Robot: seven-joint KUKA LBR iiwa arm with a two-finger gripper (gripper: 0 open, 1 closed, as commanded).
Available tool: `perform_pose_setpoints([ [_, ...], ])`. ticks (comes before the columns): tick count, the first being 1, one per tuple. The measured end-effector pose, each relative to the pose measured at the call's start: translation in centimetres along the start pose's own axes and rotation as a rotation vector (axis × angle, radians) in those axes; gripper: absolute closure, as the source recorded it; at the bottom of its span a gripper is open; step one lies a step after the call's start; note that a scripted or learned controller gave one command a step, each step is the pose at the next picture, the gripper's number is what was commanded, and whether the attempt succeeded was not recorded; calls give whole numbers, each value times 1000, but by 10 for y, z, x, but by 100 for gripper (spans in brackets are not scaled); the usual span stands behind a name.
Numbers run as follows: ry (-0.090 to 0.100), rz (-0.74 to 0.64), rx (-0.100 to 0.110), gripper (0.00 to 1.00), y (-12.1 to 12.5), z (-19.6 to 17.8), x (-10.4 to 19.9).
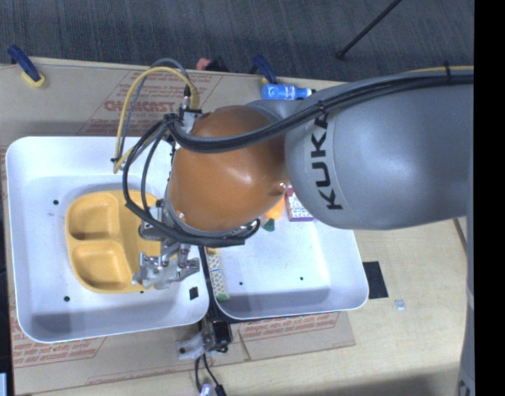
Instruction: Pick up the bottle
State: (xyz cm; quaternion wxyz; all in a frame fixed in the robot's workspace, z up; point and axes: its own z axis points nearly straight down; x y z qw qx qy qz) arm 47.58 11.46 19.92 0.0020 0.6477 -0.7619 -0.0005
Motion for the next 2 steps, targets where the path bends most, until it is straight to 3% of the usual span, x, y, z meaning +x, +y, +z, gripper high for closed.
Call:
perform_pose_setpoints([
  [1, -3, 11, 4, 100, 10, -58, -63],
  [2, 0, -279, 2, 100, 3, -44, -19],
])
